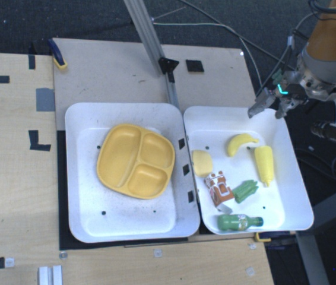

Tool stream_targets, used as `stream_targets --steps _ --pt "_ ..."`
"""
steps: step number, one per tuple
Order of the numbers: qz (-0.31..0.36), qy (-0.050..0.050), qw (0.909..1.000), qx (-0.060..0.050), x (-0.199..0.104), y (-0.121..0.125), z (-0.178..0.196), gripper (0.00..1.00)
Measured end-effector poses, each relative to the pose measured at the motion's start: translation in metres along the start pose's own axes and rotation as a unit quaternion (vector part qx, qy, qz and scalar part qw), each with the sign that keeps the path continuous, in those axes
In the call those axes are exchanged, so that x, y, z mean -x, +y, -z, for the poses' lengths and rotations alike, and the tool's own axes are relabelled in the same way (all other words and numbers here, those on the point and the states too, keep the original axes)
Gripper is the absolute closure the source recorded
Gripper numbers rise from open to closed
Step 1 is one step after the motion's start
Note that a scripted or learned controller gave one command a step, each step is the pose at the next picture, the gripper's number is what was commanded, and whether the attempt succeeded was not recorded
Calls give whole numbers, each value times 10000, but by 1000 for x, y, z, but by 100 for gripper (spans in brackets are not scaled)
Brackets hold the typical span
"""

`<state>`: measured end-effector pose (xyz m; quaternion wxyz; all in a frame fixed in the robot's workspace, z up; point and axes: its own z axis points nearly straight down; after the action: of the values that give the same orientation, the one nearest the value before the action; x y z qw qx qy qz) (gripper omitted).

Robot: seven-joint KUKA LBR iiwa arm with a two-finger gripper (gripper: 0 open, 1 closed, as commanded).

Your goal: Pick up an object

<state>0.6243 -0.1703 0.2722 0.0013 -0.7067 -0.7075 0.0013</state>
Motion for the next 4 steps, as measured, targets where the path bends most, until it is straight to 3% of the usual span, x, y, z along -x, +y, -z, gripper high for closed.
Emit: stream_targets --steps 1,3,4 --pt "2 -3 10000 13 0 1 1 0" --pt "-1 0 10000 -9 -1 -15 -113 0" --pt "1 -2 10000 -7 0 -11 -159 0"
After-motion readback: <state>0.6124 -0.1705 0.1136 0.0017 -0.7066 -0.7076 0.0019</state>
